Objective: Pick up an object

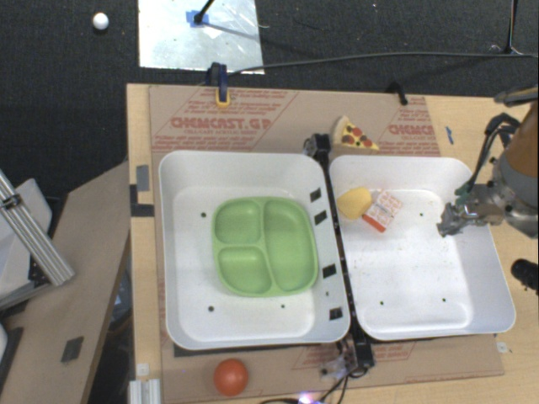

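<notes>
1. We saw a yellow lemon (pixel 354 201) and a small red and white carton (pixel 383 210) touching each other in the right bin (pixel 421 310), near its far left corner.
2. The gripper (pixel 449 224) hung over the right side of that bin, well apart from both things, and we could not tell how far its fingers stood open; nothing showed between them.
3. The left bin (pixel 185 310) held a green plate (pixel 264 246) with 3 compartments.
4. A pizza slice toy (pixel 354 135) lay on the cardboard sheet (pixel 253 120) just behind the bins.
5. An orange ball (pixel 231 376) sat in front of the left bin.
6. A small white ball (pixel 101 21) lay on the dark floor at the far left.
</notes>
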You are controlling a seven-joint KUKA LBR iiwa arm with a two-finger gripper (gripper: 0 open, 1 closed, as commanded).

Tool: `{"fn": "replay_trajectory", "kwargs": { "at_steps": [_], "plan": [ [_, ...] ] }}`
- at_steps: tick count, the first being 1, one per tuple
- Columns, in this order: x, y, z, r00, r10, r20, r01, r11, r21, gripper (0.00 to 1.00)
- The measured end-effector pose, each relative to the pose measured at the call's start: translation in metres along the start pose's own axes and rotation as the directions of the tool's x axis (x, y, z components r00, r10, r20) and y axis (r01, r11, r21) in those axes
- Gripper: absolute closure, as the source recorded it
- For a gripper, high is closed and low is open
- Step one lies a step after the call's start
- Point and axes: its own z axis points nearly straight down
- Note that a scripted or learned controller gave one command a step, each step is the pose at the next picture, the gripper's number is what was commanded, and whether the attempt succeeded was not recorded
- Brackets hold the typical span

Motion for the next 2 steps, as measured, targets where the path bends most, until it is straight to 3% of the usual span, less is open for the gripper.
{"fn": "replay_trajectory", "kwargs": {
  "at_steps": [1, 2],
  "plan": [
    [0.044, 0.025, 0.003, 1.000, 0.001, 0.000, -0.001, 1.000, 0.000, 1.00],
    [0.096, 0.030, 0.004, 1.000, 0.002, 0.000, -0.002, 1.000, 0.002, 1.00]
  ]
}}
